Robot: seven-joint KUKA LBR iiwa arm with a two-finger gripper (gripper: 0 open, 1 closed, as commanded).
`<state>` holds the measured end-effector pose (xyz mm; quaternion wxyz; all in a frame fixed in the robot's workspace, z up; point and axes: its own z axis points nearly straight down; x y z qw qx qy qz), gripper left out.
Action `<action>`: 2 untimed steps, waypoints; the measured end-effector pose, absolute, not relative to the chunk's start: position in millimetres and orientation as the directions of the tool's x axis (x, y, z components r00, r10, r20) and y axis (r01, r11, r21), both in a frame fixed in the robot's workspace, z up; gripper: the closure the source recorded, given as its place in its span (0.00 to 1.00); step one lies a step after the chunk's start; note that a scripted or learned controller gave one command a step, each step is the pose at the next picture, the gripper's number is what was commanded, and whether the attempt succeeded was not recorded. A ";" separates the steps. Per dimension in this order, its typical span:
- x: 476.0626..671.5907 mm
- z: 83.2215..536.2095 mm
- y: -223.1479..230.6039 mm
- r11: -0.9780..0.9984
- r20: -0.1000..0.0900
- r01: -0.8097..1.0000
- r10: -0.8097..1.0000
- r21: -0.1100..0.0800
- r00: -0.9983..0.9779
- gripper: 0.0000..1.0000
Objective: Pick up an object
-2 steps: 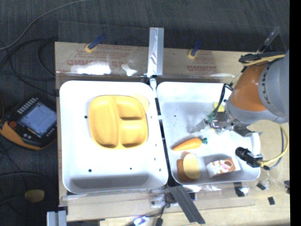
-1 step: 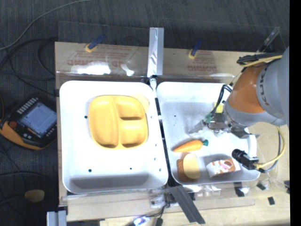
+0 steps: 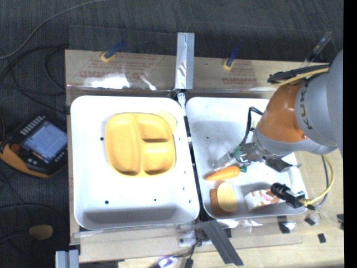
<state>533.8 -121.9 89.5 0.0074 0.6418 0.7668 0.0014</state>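
While a yellow tray [image 3: 140,144] fills the left bin [image 3: 83,205], right bin [image 3: 217,121] — carrot [image 3: 222,173], bread [image 3: 223,198], carton [image 3: 260,199], jaws' [image 3: 241,155] state unclear.

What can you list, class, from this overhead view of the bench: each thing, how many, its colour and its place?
bins: two, white, side by side on the bench
divided tray: one, yellow, in the left bin
carrot: one, orange, middle of the right bin
bread-like piece: one, tan, right bin, near edge
small carton: one, white and red, right bin, near edge
clips: two, blue and yellow, on the far panel
handheld pendant: one, orange and black, on the floor, left
arm: one, grey and orange, over the right bin
gripper: one, dark, just above the carrot
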 end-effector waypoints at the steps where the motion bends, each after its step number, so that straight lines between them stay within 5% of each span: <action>1: 487.9 89.7 -108.2 0.142 -0.007 0.990 0.990 0.014 -0.142 0.00; 2: 488.7 99.1 -106.8 0.143 -0.003 0.990 0.990 0.014 -0.143 1.00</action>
